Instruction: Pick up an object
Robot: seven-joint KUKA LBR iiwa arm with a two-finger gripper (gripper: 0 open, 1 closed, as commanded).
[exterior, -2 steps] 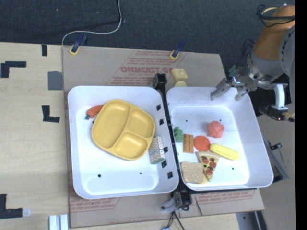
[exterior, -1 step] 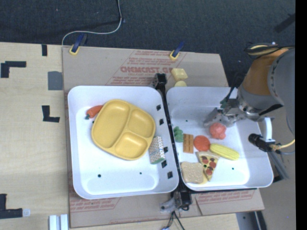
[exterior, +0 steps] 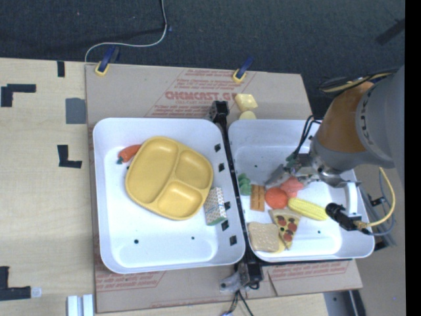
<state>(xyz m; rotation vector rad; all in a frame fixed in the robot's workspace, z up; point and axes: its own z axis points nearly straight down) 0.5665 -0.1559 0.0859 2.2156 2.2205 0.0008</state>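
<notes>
Gripper sits low over the right bin, arm coming in from the right with the orange band above the wrist. Fingers point down-left toward the toy food pile; whether they are spread or pressed together, cannot tell, they blur into the wrist hardware. Nothing visibly between them.

Task candidates all lie just below the gripper. One red tomato directly under it, round, no clear axis; a pinkish-red piece touches its upper right edge, too blurred to name. One corn cob just right of and below the gripper, long axis running upper-left to lower-right, thicker end toward the tomato. One pizza slice below the tomato, tip pointing down. One bread slice further down-left, flat. One orange carrot-like stick left of the tomato, long axis near vertical. One green piece left of the gripper by the bin wall.

Well to the gripper's left, left bin: one yellow divided plate, one red-orange chili-like piece at its upper left, one silvery packet at its lower right. Two yellow pieces outside the bins, above and to the left of the gripper.
</notes>
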